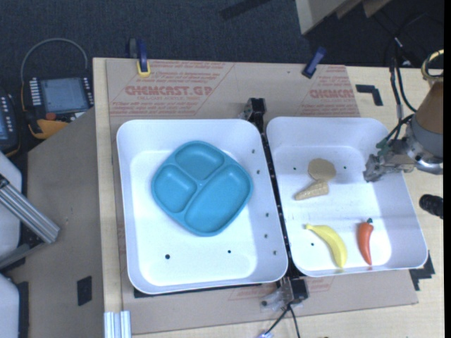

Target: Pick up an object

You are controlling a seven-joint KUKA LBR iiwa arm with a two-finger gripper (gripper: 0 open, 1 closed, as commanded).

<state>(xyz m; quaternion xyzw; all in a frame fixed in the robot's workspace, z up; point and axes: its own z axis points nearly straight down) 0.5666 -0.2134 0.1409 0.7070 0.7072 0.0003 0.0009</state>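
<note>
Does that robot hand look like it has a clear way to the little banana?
Probably yes. The hand is over the right bin's upper right side, and the banana lies lower down on open floor. The carrot sits beside it, apart, with nothing over it.

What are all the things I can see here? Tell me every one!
Bins: two, white, side by side on the bench.
Divided plate: one, blue, left bin.
Cookie: one, tan, right bin.
Ice cream cone: one, beige, below the cookie.
Banana: one, yellow, near edge of right bin.
Carrot: one, orange-red, right of the banana.
Clamps: two, blue, far edge of the board.
Gripper: one, grey, over the right bin's right side.
</note>
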